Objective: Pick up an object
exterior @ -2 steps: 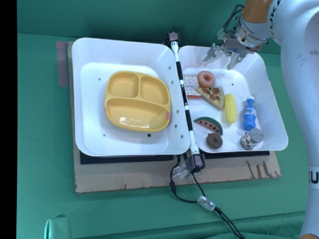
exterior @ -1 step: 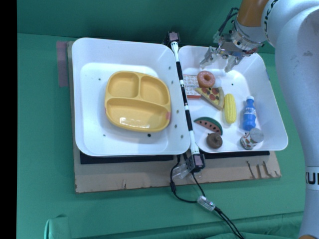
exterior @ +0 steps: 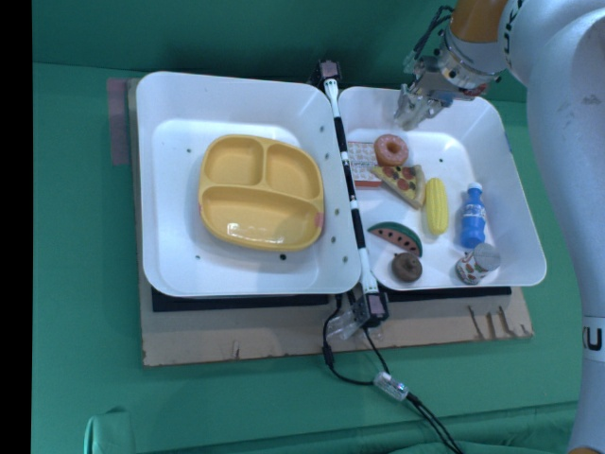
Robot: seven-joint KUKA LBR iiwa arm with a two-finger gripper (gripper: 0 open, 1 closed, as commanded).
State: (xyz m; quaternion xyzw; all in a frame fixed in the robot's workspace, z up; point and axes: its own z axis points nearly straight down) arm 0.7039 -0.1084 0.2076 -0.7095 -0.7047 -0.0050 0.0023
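My gripper (exterior: 412, 113) hangs over the far edge of the right bin (exterior: 510, 168), above and to the right of a glazed donut (exterior: 390, 149); nothing shows between its fingers. Lying in that bin are a pizza slice (exterior: 401, 183), a corn cob (exterior: 436, 205), a blue bottle (exterior: 472, 216), a watermelon slice (exterior: 395, 236), a chocolate donut (exterior: 406, 268), a small can (exterior: 476, 264) and a red-and-white card (exterior: 362, 165). All of them sit below the gripper in the view, apart from it.
The left bin (exterior: 170, 102) holds a yellow divided plate (exterior: 262, 192). A black-and-white rod (exterior: 346, 173) runs along the seam between the bins, with cables (exterior: 378, 372) trailing off the front. Cardboard and green cloth surround the bins.
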